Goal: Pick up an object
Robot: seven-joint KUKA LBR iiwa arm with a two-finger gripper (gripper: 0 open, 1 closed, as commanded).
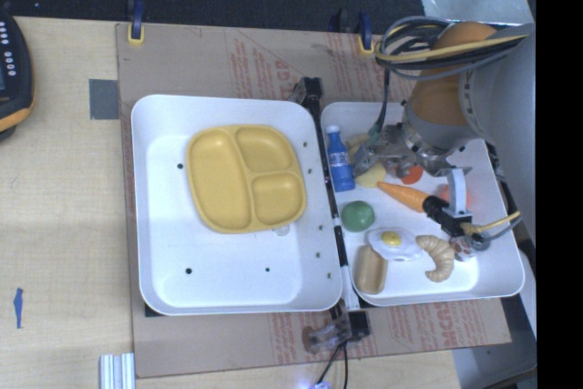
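Observation:
The right bin holds several toy foods: a blue bottle, a green ball, an orange carrot, a fried egg, a croissant, a tan bread slice and a red piece. My gripper reaches down into the back of this bin, between the bottle and the red piece, just above the carrot. The wrist hides what lies under it. The left bin holds a yellow divided plate.
The grey arm with its orange band and looped cables overhangs the right bin's back right corner. A black and orange device lies at the bench's left edge. Blue clamps pin the cardboard sheet at the back.

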